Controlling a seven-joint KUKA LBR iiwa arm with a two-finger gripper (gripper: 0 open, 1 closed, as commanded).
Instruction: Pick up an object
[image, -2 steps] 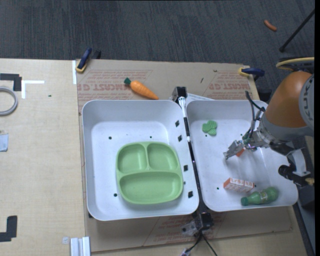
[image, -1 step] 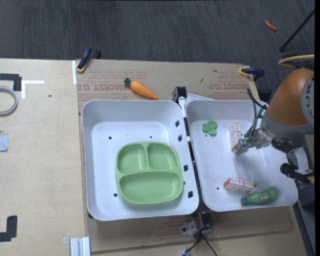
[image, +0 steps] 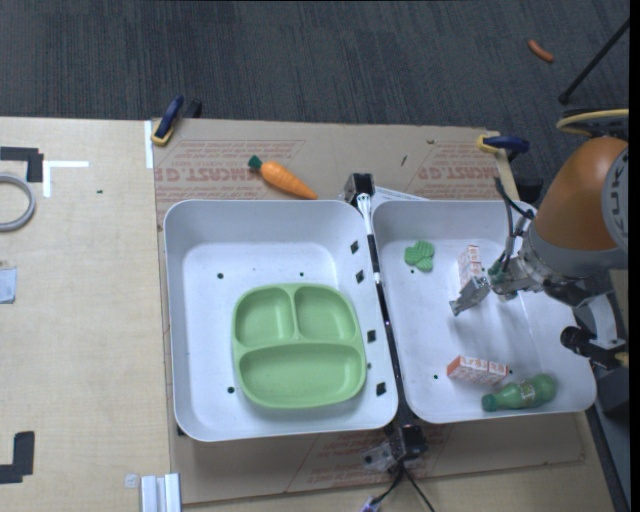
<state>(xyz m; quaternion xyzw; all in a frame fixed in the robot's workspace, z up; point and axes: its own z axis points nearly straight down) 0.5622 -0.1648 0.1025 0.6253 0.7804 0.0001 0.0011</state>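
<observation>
In the right bin (image: 540, 330), my gripper (image: 468, 297) hangs low near the middle, reaching in from the right. A small red-and-white carton (image: 469, 264) stands just behind it, close to or touching it. I see nothing held in it. A green leafy toy (image: 420, 255) lies to its left at the back. Near the front edge, another red-and-white carton (image: 478, 370) lies flat, with a green bottle (image: 520, 393) on its side beside it.
A green divided plate (image: 298, 345) sits in the left bin (image: 200, 300). A toy carrot (image: 283, 177) lies on the cardboard behind the bins. Clips (image: 360, 186) hold the bins together where they meet. The arm's orange band (image: 590, 195) stands over the right bin's right side.
</observation>
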